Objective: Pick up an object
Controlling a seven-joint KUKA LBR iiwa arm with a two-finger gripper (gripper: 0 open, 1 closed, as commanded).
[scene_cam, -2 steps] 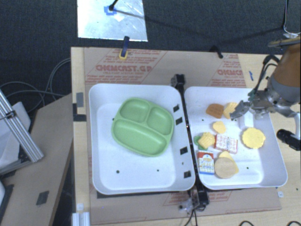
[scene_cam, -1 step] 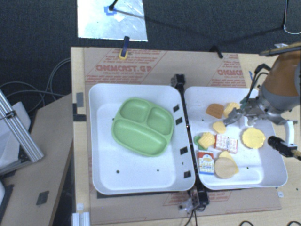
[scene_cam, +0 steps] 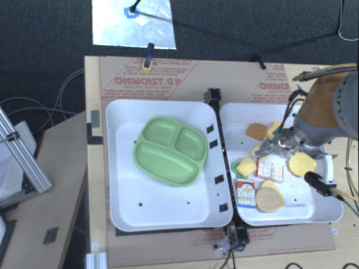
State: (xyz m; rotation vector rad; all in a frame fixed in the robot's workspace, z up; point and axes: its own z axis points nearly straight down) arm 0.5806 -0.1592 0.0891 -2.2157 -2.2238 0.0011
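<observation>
We can't tell the gripper (scene_cam: 273,144) opening; it sits just above the flat red-and-white packet (scene_cam: 270,170). Round yellow disc (scene_cam: 302,163) lies right of that packet.

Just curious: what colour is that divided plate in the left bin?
Light green, seen in the camera view: divided plate.

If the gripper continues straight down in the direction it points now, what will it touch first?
Probably the white and red patterned flat packet, which lies just below the gripper in the right white bin. Depth is unclear, so this is uncertain.
</observation>
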